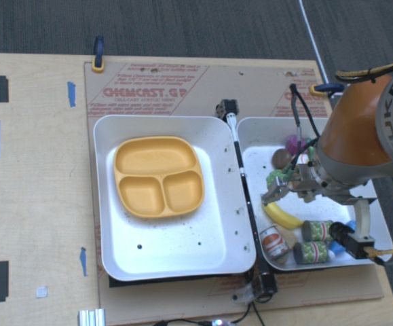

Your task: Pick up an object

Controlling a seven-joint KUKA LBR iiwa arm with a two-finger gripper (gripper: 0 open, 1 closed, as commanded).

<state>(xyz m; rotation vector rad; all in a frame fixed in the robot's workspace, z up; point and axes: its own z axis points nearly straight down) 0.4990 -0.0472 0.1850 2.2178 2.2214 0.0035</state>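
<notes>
The landmark here is the yellow plastic banana (282, 216), lying in the right-hand shallow white bin (385, 231) among a crowd of small items. Just above it are green leafy plastic bits (275, 180), a brownish round object (279, 158) and, further up, a small magenta toy (292, 143). Below the banana lies a small red-and-white labelled can (273, 240) on its side. Down and to the right of the banana sit two green-labelled cans with dark lids (313, 242), with a blue scrap (338, 249) beside them. I judge the clutter is meant to give the arm many candidates to grab from one bin.

Well to the left of the banana, across the dividing rims, the left-hand shallow white bin (108, 209) holds a yellow three-compartment plastic plate (159, 175), probably set apart as a drop-off side or a separate item.

The grey arm with its orange band (356, 124) hangs over the right bin, and the tool (277, 191) sits low, just above the banana and next to the green bits. Its metal tip looks close to them, but from this slanted view I cannot tell how far it is spread, nor whether anything lies within it. No object appears lifted; everything seems to rest on the bin floor on the bench (33, 202).
</notes>
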